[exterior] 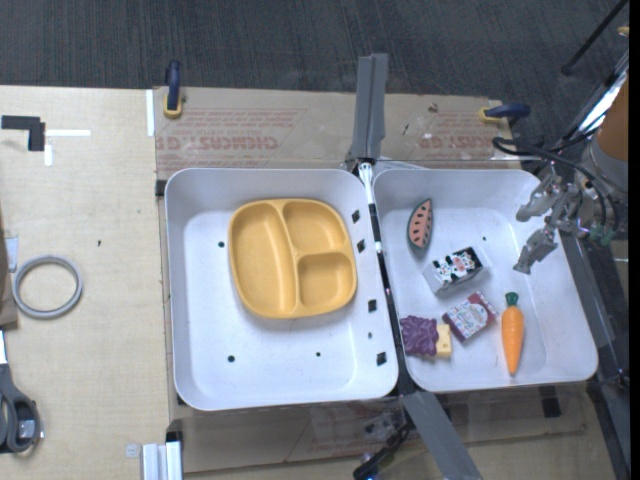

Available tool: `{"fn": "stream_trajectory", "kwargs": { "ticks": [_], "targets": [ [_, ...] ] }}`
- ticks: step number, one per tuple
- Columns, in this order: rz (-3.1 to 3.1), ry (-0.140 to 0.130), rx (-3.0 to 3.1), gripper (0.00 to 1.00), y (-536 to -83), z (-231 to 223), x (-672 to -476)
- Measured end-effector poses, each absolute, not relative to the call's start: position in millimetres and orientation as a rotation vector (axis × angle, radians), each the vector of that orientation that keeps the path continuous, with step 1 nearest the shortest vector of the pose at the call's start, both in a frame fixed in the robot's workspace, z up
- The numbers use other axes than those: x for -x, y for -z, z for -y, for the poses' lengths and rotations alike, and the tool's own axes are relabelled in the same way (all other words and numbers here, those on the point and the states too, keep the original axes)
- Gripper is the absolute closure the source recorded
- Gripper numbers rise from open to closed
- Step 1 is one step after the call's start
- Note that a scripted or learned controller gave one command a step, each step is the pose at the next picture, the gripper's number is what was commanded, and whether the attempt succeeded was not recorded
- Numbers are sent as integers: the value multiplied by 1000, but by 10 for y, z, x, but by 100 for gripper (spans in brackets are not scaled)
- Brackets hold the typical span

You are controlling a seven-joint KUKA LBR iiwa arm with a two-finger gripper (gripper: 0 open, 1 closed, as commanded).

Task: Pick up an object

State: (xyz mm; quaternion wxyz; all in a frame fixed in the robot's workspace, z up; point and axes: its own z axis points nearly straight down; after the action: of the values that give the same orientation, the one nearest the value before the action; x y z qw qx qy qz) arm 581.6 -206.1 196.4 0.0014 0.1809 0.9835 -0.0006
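My gripper [533, 230] hovers over the right edge of the right bin [560, 368], fingers spread open with nothing between them. In that bin lie a watermelon slice [419, 225], a small black-and-white box [456, 268], a red and white packet [469, 317], a purple and yellow toy [425, 336] and an orange carrot [512, 334]. The carrot lies below the gripper, well apart from it. A yellow divided plate [293, 257] rests in the left bin [200, 368].
A grey divider bar [370, 108] runs between the bins at the back. On the bench to the left lie a roll of tape [45, 286] and scissors [18, 420]. Cables hang by the arm at the right.
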Motion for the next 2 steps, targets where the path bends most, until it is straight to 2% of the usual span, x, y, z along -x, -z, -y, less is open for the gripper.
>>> {"fn": "stream_trajectory", "kwargs": {
  "ticks": [1,2],
  "targets": [
    [-2946,0,-1056,0,-1202,1790,-6341],
    [-2754,3,-1510,0,-917,1186,-6385]
  ]
}}
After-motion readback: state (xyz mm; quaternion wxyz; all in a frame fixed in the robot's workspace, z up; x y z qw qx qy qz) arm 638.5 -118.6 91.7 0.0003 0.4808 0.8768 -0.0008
